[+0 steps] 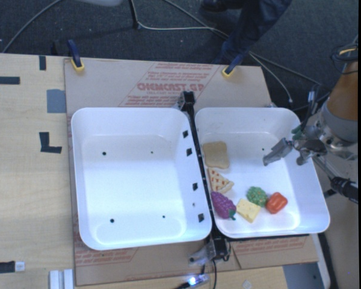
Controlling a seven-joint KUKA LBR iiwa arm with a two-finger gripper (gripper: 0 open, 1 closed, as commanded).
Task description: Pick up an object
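I logged two white bins [84,125] on brown cardboard [168,83] printed red. Right bin: tan toast [216,155], a waffle [219,180] with a red-and-cream lattice, purple grapes [223,205], yellow cheese [248,210], green broccoli [256,195], red-orange pepper [277,202]. At 3 o'clock, the arm's band [344,98] was orange.

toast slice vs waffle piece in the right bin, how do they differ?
The toast slice is plain tan and roughly square; the waffle piece is a smaller wedge with a red grid pattern. The toast slice lies farther up the bin; the waffle piece sits just below it. Both lie flat near the divider in the right bin.
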